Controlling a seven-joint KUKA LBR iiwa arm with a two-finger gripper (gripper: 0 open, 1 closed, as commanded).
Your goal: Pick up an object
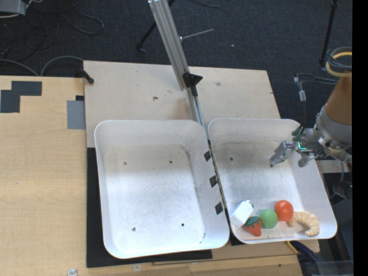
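At 5 o'clock, the red ball [283, 209] looks light and smooth; grasp its middle. The claw [283, 154] hangs open, empty.

I see two white bins side by side on my worktop [144, 91], my gripper [292, 153] over the right bin [253, 148], a white block [242, 211], strawberry [253, 226], green ball [268, 218], tomato [283, 210] and croissant [306, 222] clustered along its near wall, left bin [115, 154] beside it.
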